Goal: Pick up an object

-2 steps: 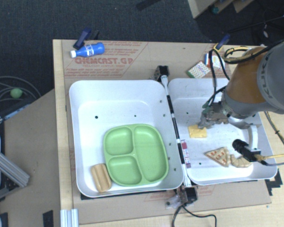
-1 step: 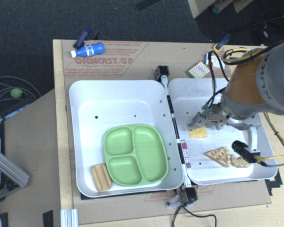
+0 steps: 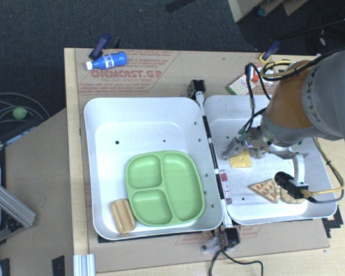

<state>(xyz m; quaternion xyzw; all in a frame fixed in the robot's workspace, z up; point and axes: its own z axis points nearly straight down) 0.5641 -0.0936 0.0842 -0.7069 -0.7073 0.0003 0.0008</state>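
Observation:
My gripper [image 3: 237,148] hangs low over the left part of the right bin [image 3: 227,117], reaching in from the right under the grey arm and its orange band. A small yellow cheese-like wedge [image 3: 240,162] lies on the bin floor just below and right of the gripper tip, very close to it. A tan triangular slice [image 3: 265,190] like a pizza piece lies nearer the bin's front. In the left bin [image 3: 132,125] sit a green divided plate [image 3: 164,187] and a tan bread-like block [image 3: 122,215]. I see nothing held in the gripper.
A blue and white bottle [image 3: 106,61] lies on the bench behind the left bin. The raised divider [image 3: 210,148] between the bins runs just left of the gripper. A patterned card [image 3: 239,86] sits behind the right bin, with cables near it.

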